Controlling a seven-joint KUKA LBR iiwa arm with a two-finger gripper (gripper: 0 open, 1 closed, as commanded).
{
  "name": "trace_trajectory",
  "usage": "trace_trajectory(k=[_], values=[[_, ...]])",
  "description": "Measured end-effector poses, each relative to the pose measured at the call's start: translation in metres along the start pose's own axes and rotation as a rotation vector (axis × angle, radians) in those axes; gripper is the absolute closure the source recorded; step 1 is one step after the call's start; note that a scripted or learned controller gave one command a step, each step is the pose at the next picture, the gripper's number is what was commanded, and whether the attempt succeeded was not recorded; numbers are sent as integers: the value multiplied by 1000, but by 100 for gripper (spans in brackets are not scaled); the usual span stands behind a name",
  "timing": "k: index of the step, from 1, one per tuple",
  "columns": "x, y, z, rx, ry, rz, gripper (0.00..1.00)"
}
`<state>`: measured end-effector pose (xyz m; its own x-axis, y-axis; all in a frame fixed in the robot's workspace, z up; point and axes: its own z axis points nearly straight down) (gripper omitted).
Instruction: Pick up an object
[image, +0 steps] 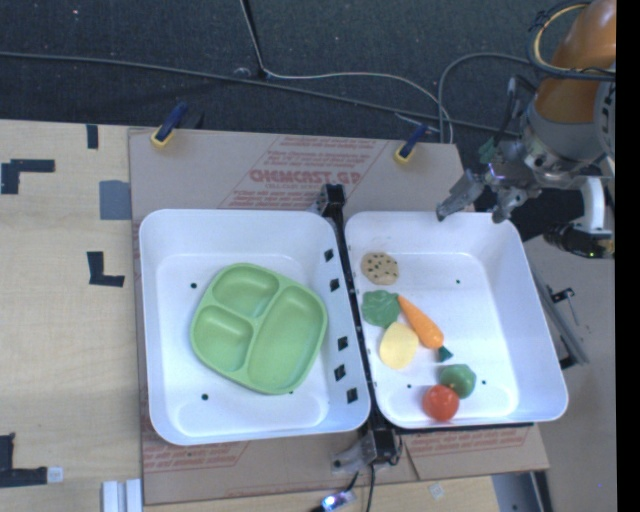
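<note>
The right bin (500, 300) holds a round cookie (379, 266), a green leafy piece (379, 307), an orange carrot (421, 321), a pale yellow piece (398, 347), a green pepper (457, 379) and a red tomato (440, 402). My gripper (476, 198) hangs over the bin's far right corner, well apart from all of them. Its two dark fingers stand spread apart with nothing between them.
The left bin (170, 300) carries a green divided plate (260, 327). A black divider with clips runs between the bins. Yellow clamps (168, 124) hold the cardboard sheet at the back. Cables cross the dark surface behind.
</note>
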<state>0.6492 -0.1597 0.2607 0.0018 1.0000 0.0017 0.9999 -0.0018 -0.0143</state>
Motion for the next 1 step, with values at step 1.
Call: trace_trajectory(k=[1], values=[[0, 2, -8, -13, -2, -3, 0]])
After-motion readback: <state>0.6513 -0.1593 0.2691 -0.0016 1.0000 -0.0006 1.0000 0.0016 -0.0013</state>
